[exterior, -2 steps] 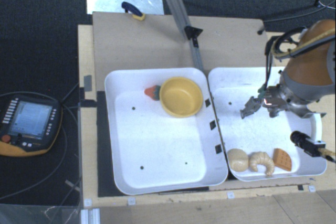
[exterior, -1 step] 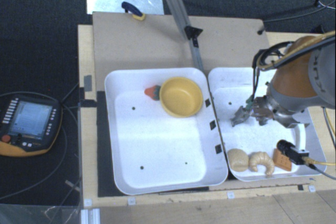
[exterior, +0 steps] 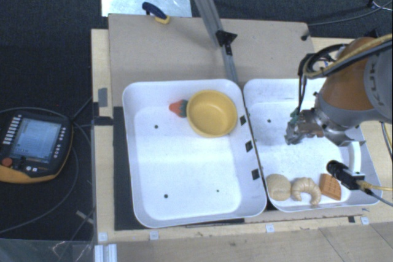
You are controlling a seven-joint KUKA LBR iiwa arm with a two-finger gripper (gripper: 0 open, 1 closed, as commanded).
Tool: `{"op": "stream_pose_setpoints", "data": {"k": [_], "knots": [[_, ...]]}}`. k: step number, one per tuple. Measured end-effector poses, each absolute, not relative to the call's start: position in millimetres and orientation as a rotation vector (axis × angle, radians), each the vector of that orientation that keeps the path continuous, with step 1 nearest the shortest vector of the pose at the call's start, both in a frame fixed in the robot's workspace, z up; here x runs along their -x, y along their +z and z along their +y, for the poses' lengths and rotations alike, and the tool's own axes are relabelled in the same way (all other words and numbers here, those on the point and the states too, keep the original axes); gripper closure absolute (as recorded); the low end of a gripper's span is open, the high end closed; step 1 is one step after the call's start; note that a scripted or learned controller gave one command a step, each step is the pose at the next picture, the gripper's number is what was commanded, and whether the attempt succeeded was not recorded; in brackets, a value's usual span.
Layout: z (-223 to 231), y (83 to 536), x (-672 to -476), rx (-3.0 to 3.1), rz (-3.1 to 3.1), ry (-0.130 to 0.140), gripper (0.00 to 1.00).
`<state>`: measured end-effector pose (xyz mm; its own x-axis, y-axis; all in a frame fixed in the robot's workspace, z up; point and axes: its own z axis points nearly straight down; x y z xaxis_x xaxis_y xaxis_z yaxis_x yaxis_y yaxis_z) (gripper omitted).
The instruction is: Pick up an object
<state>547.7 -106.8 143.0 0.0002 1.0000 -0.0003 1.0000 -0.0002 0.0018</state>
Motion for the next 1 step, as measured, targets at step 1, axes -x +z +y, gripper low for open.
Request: {"op": "stream_pose_setpoints", "data": {"k": [1], "knots": [[-106.6,205.6,-552.0,-2.217,2.219,0.006,1.00]]}}
